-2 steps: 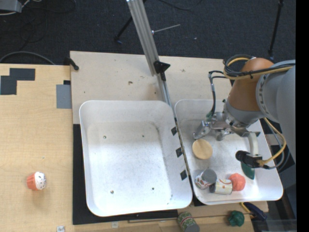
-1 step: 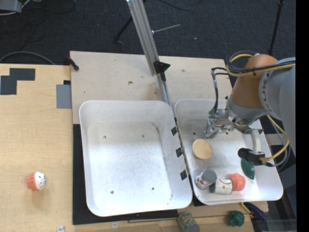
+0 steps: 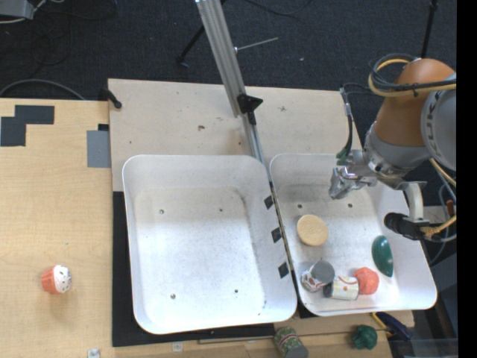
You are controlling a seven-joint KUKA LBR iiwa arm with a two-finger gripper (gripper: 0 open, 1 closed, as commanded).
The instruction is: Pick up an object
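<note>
Five objects are clustered low in the right bin; gripper is poised above, finger state cannot be told.

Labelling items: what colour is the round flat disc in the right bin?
Pale tan disc, camera view.

White bins hold a tan disc, dark-green piece and orange-red lump.

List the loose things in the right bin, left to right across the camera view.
Tan disc → grey cup → white cup → red ball → green piece.
</note>
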